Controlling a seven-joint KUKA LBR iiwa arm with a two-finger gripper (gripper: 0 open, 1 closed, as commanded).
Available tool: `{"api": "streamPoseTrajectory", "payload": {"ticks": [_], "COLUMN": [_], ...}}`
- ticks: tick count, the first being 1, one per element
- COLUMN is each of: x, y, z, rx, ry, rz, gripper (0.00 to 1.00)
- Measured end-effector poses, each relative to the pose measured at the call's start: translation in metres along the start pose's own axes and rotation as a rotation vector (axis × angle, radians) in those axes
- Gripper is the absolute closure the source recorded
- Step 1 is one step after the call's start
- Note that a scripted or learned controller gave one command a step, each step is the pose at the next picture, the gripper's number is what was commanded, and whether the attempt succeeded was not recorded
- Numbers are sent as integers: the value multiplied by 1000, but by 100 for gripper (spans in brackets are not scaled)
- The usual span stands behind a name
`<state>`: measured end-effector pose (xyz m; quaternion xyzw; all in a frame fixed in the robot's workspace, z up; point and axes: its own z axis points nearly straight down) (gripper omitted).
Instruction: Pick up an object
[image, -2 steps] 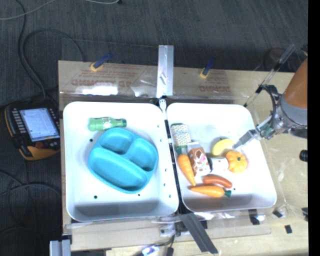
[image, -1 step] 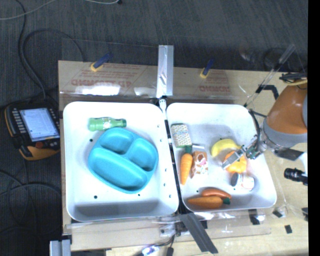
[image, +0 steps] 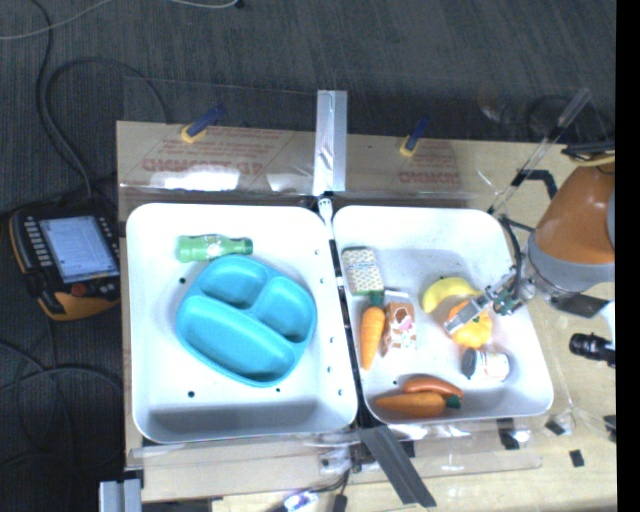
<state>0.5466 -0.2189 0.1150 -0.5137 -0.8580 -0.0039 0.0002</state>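
Over right white bin (image: 420, 225), grey arm with orange band (image: 578, 225) reaches in from right. Two-finger gripper (image: 478, 312) sits low above small orange-yellow object (image: 474, 331), just beside yellow banana-shaped toy (image: 447, 292); object between fingers not visible. Orange carrot (image: 370, 335) lies left of gripper, larger orange carrot (image: 412, 402) at near wall. Left white bin (image: 150, 400) holds blue divided plate (image: 246, 317) and green bottle (image: 213, 246).
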Motion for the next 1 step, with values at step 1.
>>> {"api": "streamPoseTrajectory", "payload": {"ticks": [1], "x": [45], "y": [24], "z": [-114], "rx": [6], "ry": [-4], "rz": [299], "gripper": [100]}}
